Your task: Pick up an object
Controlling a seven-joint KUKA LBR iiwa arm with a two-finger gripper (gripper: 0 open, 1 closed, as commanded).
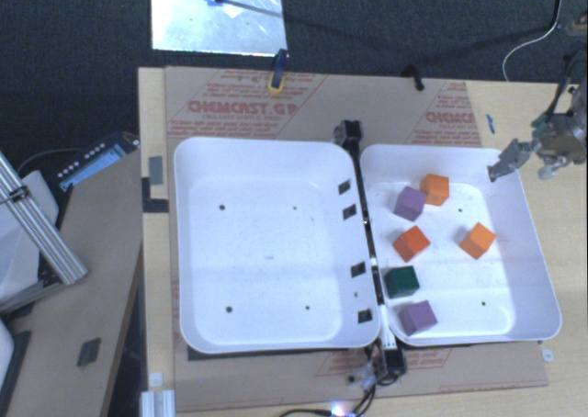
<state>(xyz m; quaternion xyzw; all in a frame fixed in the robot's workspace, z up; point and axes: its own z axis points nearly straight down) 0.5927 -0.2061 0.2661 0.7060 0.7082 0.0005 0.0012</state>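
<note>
Gripper (511,161) observed at the right edge of the scene, poised over the upper right rim of the right bin (537,259); whether it is spread or pressed together cannot be determined from this view, and nothing is seen between its tips. All candidate objects lie in the right bin, below and to the left of the gripper. Nearest is an orange block (435,188), to the gripper's left and slightly lower. Just beside that block, further left, sits a purple block (410,203). A second orange block (478,241) lies below the gripper, slightly left, apart from the others. A third orange block (412,242) lies lower left of the gripper, near the divider between the bins. Beneath it rests a dark green block (401,281), and lower again a second purple block (419,316), the farthest object from the gripper. None of the blocks is touching the gripper. Left bin (193,250) stands well to the gripper's left, adjoining the right bin.
</note>
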